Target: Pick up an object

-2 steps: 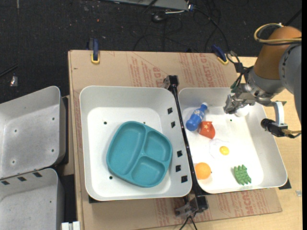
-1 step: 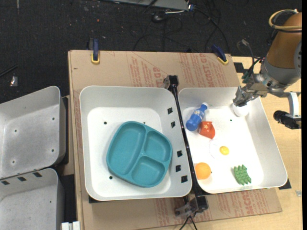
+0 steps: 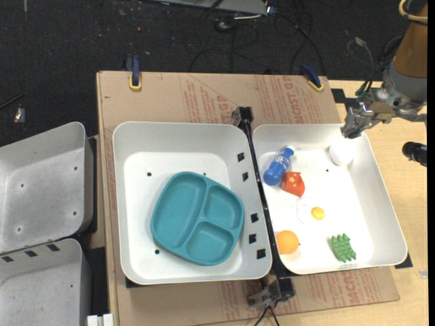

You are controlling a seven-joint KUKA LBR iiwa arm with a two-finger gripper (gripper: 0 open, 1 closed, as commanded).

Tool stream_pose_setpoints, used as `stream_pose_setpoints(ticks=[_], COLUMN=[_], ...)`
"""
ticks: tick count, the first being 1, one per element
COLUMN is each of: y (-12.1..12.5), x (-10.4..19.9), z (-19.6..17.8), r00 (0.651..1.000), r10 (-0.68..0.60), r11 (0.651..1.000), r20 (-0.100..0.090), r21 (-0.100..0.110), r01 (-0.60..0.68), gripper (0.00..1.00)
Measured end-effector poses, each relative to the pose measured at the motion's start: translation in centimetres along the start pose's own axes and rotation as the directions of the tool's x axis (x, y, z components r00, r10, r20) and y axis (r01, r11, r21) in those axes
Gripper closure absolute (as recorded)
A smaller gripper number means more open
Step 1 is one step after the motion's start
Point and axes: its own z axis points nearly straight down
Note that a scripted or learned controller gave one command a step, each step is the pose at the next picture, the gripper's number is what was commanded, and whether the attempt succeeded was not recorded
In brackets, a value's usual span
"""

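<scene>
In the left-hand white bin [image 3: 129, 148], a teal sectioned plate [image 3: 197, 217] of hard, glossy plastic lies flat with three moulded compartments, too broad and shallow for an easy pinch except perhaps at its rim. Across the black divider, the right-hand white bin [image 3: 380, 202] holds the likelier candidates: a blue bottle [image 3: 277, 166] with a white cap lies on its side at about ten o'clock in that bin, its rounded body probably light, stiff and inclined to roll, so a grasp across its middle looks best. Touching or just beside it, toward four o'clock, sits a small red wedge-shaped piece [image 3: 293, 183]. A yellow, egg-yolk-like disc [image 3: 317, 213] rests near the bin's centre, apparently low and slippery. At seven o'clock lies a smooth orange ball [image 3: 288, 242], likely to squirt from a poor pinch; at five o'clock, a ridged green piece [image 3: 343, 247] whose grooves should offer grip. A rounded white object [image 3: 338, 154] sits at one o'clock, hard to make out against the bin floor. Above the bin's upper-right rim hangs the gripper [image 3: 353, 129], with nothing visibly between its fingers; whether they stand apart or together cannot be told.
</scene>
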Motion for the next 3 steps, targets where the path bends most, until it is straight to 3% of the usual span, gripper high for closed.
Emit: stream_pose_setpoints(ticks=[1, 3], y=[-2.6, -5.7], x=[5.6, 15.9], z=[-0.1, -0.1], r00=[1.000, 1.000], r10=[-0.004, -0.005], r11=[1.000, 1.000], r20=[-0.004, -0.004], r21=[0.009, 0.009], r01=[0.004, 0.005], gripper=[1.00, 1.00])
